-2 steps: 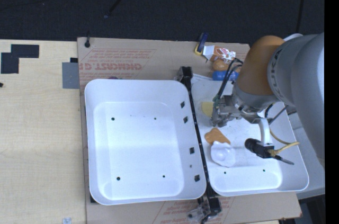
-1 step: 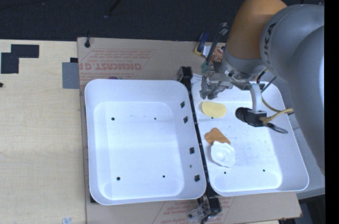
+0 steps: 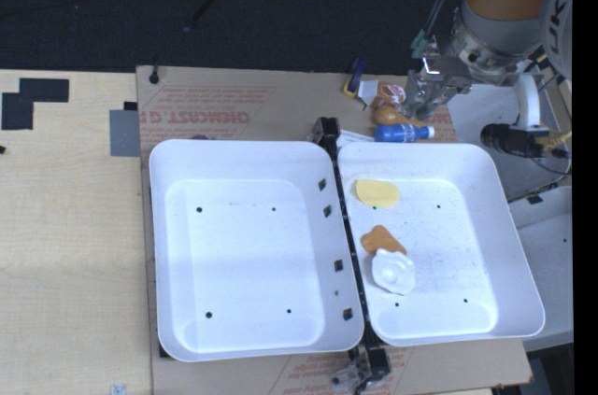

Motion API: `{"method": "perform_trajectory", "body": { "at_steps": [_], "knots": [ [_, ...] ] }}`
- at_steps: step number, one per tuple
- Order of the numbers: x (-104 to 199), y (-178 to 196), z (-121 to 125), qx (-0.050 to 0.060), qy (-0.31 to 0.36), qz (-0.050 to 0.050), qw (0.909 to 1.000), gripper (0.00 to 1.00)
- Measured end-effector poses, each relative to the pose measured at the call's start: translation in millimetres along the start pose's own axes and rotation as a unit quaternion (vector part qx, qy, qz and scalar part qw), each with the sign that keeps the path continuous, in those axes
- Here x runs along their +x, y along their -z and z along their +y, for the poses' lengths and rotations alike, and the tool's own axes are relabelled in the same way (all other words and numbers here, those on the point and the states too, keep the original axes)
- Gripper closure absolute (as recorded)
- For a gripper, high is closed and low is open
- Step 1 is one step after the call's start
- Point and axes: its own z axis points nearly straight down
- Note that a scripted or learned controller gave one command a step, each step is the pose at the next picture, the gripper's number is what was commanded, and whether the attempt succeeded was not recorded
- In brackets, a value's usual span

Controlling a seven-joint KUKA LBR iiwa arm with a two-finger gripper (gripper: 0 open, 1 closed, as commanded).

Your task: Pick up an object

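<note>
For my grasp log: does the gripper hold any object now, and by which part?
It cannot be told: the gripper is above the items behind the right bin.

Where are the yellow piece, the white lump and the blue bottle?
yellow piece (image 3: 377,192), camera view, its flat top.
white lump (image 3: 393,272), camera view, its middle.
blue bottle (image 3: 402,133), camera view, its body.

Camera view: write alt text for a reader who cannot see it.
A grey and orange robot arm hangs its gripper above the bench behind the right bin, near a blue bottle. The right bin holds a yellow piece, an orange-brown piece and a white piece; the left bin sits beside it.
</note>
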Motion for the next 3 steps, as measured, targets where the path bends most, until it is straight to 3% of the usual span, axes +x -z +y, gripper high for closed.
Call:
{"method": "perform_trajectory", "body": {
  "at_steps": [1, 2, 3],
  "knots": [
    [2.0, -11.7, -2.3, 0.01, 0.001, 0.001, 1.0, 0.0],
    [2.7, -1.6, -1.8, 0.01, 0.004, 0.0, 0.9999, 1.0],
    [-80.9, 62.5, -1.4, 0.006, -0.004, -0.001, 1.0, 1.0]
  ]
}}
